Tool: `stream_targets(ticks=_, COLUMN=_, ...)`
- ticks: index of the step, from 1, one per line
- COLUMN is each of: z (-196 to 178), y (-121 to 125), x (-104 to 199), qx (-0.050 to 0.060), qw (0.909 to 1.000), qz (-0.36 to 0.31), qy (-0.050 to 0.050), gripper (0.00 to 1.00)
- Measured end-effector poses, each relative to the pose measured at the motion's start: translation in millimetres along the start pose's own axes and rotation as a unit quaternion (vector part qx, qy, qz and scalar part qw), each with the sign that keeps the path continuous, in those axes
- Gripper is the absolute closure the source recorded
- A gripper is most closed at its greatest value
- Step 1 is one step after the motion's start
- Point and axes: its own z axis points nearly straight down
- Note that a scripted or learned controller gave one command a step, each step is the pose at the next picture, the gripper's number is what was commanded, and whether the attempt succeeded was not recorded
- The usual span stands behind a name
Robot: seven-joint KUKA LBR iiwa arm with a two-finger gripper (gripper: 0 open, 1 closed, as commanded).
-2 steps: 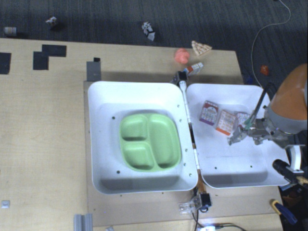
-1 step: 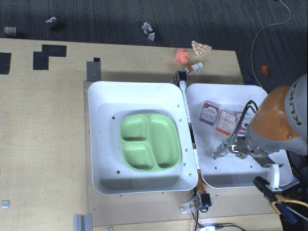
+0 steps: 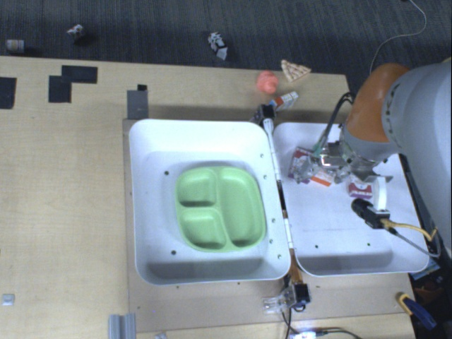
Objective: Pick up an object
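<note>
In the right bin (image 3: 339,249) my gripper (image 3: 304,167) reaches in from the right and hangs low over the bin's upper left part. A small orange object (image 3: 321,182) lies on the bin floor just beside the gripper's tip, partly hidden by it. A small red and white object (image 3: 360,188) lies further right, under the wrist. Nothing can be seen held by the gripper. The left bin (image 3: 152,189) holds a light green divided plate (image 3: 219,207) in its middle.
On the bench behind the bins lie a pink ball (image 3: 267,82), a pizza-slice toy (image 3: 295,70) and a small orange and white item (image 3: 286,101). The ridge between the bins (image 3: 279,189) runs just left of the gripper.
</note>
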Motion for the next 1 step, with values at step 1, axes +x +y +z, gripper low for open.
stream_targets(ticks=1, z=-10.8, y=0.6, x=0.1, qx=0.000, qw=1.0000, qz=-0.003, qy=0.000, gripper=1.00)
